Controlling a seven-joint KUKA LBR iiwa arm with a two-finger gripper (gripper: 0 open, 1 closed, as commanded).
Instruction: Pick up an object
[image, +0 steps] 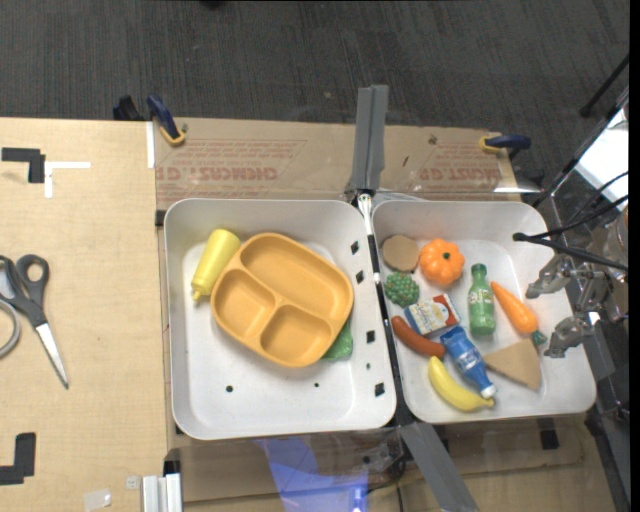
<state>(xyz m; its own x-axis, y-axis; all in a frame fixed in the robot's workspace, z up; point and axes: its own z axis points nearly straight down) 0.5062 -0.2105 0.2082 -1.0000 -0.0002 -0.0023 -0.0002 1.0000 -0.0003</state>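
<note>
Tool (562, 305) at the right rim of the right bin (560, 400), metal fingers spread apart, nothing between them. In the right bin: orange pumpkin (441, 262), brown disc (400, 252), green bottle (482, 300), carrot (514, 308), broccoli (403, 289), small carton (431, 315), sausage (417, 337), blue bottle (467, 361), banana (456, 388), tan wedge (515, 363) nearest the tool. In the left bin (200, 400): orange divided tray (282, 298), partly covering a yellow bottle (214, 262) and a green item (341, 345). Scissors (38, 310) on the tabletop (80, 400), far left.
</note>
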